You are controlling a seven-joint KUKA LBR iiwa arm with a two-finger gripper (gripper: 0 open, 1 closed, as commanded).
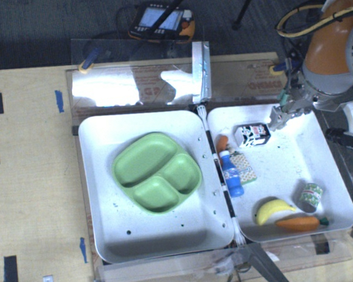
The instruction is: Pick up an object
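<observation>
A: Starting from the carrot (297, 223) at the near rim of the right bin (331, 154) — what's around it?

B: A banana (274, 209) touches it, a small can (311, 196) sits just behind. Farther back lie a blue bottle (231, 174) and a patterned packet (246, 168), then the black-and-white carton (251, 134).

A: And the claw (280, 114)?

B: Farthest from the carrot, just beside the carton — whether it's parted or holding anything, I can't tell. I'd judge it's approaching; next it must settle over the carton, clear of the bin wall
</observation>
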